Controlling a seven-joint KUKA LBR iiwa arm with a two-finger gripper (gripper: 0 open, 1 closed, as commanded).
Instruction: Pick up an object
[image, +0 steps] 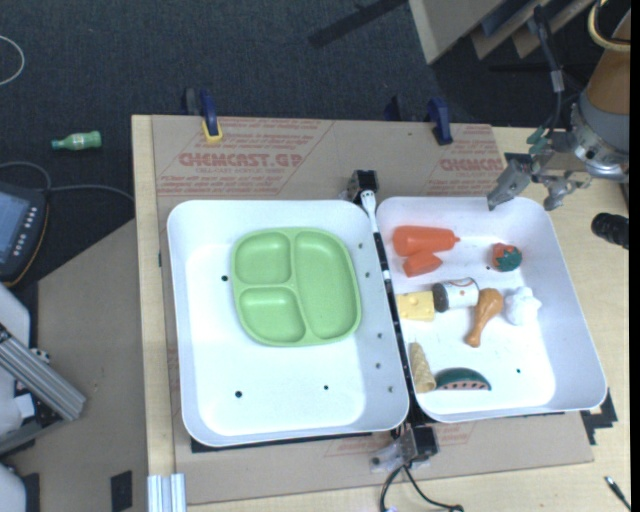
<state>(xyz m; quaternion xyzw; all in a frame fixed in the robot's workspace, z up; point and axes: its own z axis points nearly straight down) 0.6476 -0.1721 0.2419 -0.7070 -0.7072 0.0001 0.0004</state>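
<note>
Hovering pincer (527, 188) open | carrot (424, 240) below-left, well apart

- Two shallow white bins (200, 380) look like smooth, slightly glossy plastic.
- A pale green divided plate (297, 286) in the left bin has a matt plastic finish.
- The bench top (300, 155) appears as tan, matt sheet with red printed lettering.
- The gripper (528, 188) shows dull grey metal.
- An orange carrot toy (424, 240) near the right bin's far edge looks like smooth plastic.
</note>
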